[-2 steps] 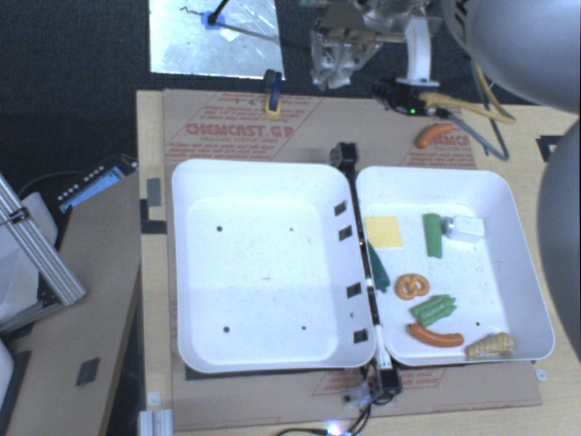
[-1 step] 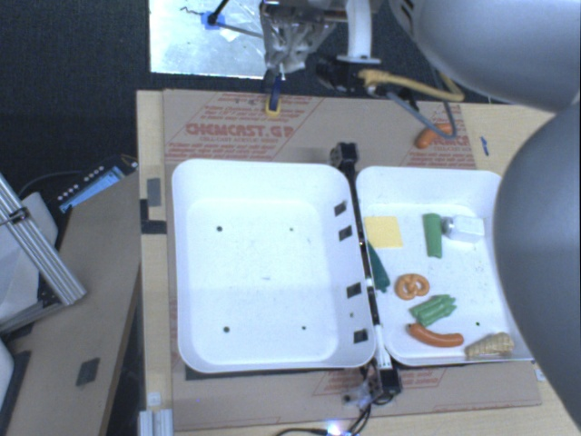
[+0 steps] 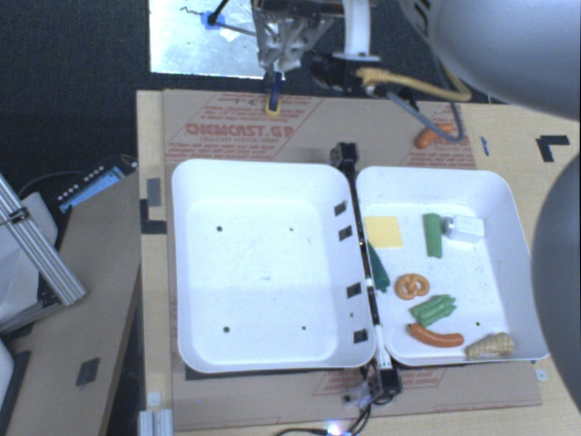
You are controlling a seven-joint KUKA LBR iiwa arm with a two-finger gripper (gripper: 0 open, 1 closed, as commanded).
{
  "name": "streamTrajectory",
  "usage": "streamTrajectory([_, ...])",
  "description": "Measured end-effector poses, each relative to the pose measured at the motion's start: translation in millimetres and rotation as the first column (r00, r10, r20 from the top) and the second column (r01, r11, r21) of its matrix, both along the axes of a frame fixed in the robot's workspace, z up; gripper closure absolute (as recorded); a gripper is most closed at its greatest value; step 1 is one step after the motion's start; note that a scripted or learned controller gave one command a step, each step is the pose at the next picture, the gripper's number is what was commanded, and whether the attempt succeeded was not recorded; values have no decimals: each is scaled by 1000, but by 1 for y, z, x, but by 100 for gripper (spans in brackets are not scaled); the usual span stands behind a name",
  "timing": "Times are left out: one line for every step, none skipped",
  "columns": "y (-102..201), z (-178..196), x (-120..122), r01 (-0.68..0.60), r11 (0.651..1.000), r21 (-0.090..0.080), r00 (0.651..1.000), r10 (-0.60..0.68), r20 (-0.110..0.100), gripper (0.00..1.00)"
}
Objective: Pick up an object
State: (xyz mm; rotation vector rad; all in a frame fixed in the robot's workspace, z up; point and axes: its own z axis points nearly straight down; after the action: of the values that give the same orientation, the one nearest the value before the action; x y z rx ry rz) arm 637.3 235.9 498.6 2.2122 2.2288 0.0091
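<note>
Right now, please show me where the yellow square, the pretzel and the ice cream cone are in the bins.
yellow square (image 3: 384, 232), camera view, middle of its flat top.
pretzel (image 3: 412, 287), camera view, centre of its twisted loops.
ice cream cone (image 3: 491, 344), camera view, middle of the cone body.

A tan counter (image 3: 109, 243) carried a brown cardboard sheet (image 3: 245, 125) printed with red lettering. Beyond the sheet's far edge lay dark blue carpeted floor (image 3: 73, 53), with a pale, brightly lit rectangular panel (image 3: 195, 30) set on it. Left of the sheet, a slim black device with a blue strip (image 3: 91, 182) lay aslant at the counter's edge, and a ribbed aluminium rail (image 3: 36, 248) ran diagonally just below it.
</note>
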Motion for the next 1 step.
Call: streamTrajectory([-83, -63, 33, 14, 1000, -7, 1000, -14, -8, 100])
